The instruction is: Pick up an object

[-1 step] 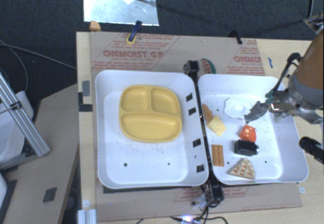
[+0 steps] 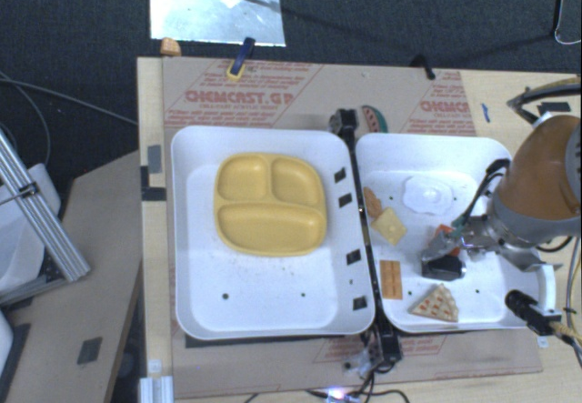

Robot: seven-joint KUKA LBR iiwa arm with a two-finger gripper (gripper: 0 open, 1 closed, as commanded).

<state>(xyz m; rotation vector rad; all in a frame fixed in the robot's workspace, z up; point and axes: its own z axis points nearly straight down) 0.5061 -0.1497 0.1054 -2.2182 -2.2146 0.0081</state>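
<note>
In the right bin [image 2: 482, 151] the pincer [image 2: 443, 264] hangs low, open or closed I cannot tell; the waffle wedge [image 2: 436, 304] lies just below it; next it must drop and squeeze.

Yellow tray [image 2: 271, 204], white bins [image 2: 195, 237]

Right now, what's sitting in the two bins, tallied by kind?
Yellow divided tray, left bin: 1
Waffle-like tan pieces, right bin, one rectangular, one triangular: 2
Pale yellow slice: 1
Orange strip by the divider: 1
White disc: 1
Total: 6
</note>
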